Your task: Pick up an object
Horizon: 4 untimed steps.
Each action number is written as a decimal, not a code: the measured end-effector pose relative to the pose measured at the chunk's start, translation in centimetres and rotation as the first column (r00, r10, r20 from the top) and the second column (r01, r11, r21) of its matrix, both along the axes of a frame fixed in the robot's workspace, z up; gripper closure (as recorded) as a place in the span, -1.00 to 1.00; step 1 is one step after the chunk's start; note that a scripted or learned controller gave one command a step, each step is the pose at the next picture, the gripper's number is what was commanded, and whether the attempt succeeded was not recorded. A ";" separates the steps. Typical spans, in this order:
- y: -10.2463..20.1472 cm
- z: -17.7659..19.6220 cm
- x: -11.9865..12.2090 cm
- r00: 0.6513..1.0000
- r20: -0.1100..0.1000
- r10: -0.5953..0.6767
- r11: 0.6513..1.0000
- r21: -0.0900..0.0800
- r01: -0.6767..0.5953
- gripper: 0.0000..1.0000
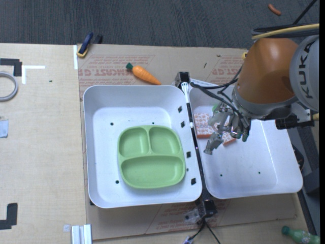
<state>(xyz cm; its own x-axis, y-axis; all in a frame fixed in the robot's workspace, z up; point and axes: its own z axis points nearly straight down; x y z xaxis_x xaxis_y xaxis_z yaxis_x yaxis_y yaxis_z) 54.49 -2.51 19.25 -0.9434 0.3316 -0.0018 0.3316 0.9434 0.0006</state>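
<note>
My gripper (pixel 220 138) hangs low over the left part of the right bin (pixel 264 177), under the orange wrist band. A red and white patterned packet (pixel 201 123) lies in that bin next to the divider, just left of the gripper. A small orange-red piece (pixel 229 141) shows right at the gripper's tip; whether it is held is unclear. The left bin (pixel 101 111) holds a green divided plate (pixel 151 156).
An orange toy carrot (pixel 143 74) lies on the cardboard behind the left bin. A blue and yellow tool (pixel 85 43) rests near the cardboard's far left corner. A green bottle (pixel 299 234) lies at the front right. Cables run along the divider between the bins.
</note>
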 end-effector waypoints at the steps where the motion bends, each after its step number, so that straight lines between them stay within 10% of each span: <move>1: 0.0 0.0 0.0 1.000 0.000 0.000 1.000 0.000 0.000 -1.00; 4: 0.0 0.0 0.0 1.000 0.000 0.000 1.000 0.000 0.000 -1.00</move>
<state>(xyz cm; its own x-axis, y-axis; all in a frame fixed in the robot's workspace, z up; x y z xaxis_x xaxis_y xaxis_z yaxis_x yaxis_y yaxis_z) 54.49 -2.52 19.25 -0.9435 0.3314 -0.0018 0.3314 0.9435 0.0007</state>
